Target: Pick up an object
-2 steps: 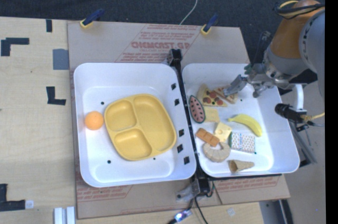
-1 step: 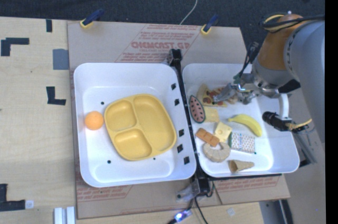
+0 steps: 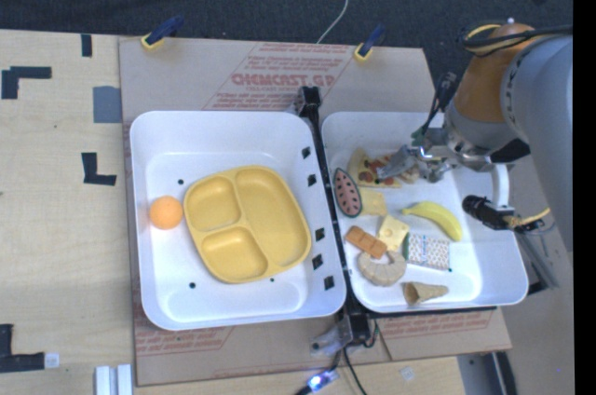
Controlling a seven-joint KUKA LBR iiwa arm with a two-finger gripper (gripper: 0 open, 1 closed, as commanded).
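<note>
Cardboard sheet (image 3: 279, 76): red print, possibly "CHEMCAST"; upside-down

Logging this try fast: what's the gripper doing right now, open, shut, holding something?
Two-finger gripper: low over the right white bin, at the toy food near its far edge; finger state cannot be told.

Quick count: two white bins (image 3: 149, 197), one yellow divided tray (image 3: 247, 224), one orange ball (image 3: 166, 212), one banana (image 3: 436, 217), both beside that tray.

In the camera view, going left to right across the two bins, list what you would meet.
orange ball → yellow divided tray → watermelon slice → banana → orange-banded arm
</note>
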